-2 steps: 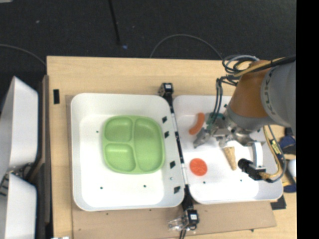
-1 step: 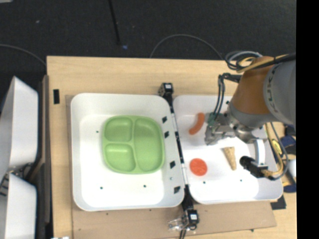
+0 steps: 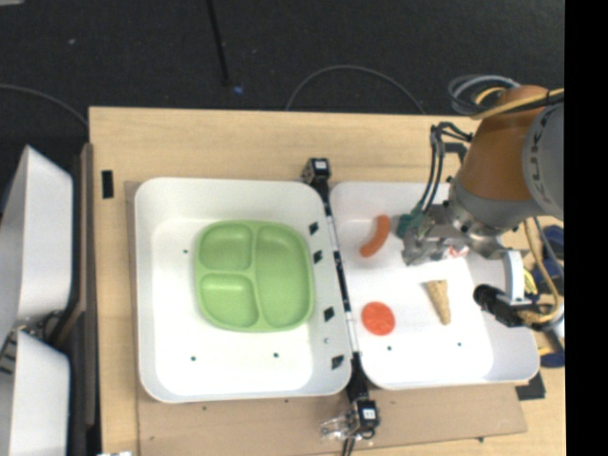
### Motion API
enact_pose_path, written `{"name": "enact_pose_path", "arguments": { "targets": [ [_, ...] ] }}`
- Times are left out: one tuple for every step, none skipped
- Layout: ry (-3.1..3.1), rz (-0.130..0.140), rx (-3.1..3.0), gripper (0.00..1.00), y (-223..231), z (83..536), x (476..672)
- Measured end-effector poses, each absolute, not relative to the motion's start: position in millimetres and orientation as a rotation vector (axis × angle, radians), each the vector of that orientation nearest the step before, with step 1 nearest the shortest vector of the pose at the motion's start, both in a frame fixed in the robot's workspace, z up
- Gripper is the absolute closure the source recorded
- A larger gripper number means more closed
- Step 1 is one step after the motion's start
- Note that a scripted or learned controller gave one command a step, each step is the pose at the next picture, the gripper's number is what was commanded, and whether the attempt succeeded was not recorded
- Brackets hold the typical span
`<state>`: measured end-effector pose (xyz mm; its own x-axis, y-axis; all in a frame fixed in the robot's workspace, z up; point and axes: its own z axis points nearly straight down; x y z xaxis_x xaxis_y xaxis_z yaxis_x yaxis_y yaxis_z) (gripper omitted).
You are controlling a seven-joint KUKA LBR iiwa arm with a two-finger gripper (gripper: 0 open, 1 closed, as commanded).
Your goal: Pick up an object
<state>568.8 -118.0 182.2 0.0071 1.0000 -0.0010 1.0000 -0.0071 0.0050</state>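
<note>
Looking down, you see the hand (image 3: 429, 245) low over the right bin (image 3: 475, 364), near its far edge; whether it is spread or pressed together, you cannot tell. An orange sausage (image 3: 374, 236) lies just beside it toward the divider. A red disc (image 3: 378, 318) and a tan cone (image 3: 438, 300) sit nearer the front edge. A green sectioned plate (image 3: 255, 275) rests mid left bin (image 3: 161, 350).

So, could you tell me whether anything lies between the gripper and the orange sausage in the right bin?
Nothing visible does. The gripper sits just right of the orange sausage, with bare white bin floor between them. The cone and the red disc lie nearer the camera, off that line.
</note>
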Motion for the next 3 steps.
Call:
{"name": "enact_pose_path", "arguments": {
  "targets": [
    [2.215, 0.004, 2.224, 1.0, -118.9, 204.2, 569.9],
    [2.228, 0.005, 2.212, 1.0, -67.6, 221.5, 591.6],
    [2.228, 0.005, 2.212, 1.0, -15.7, 234.5, 609.4]
  ]
}}
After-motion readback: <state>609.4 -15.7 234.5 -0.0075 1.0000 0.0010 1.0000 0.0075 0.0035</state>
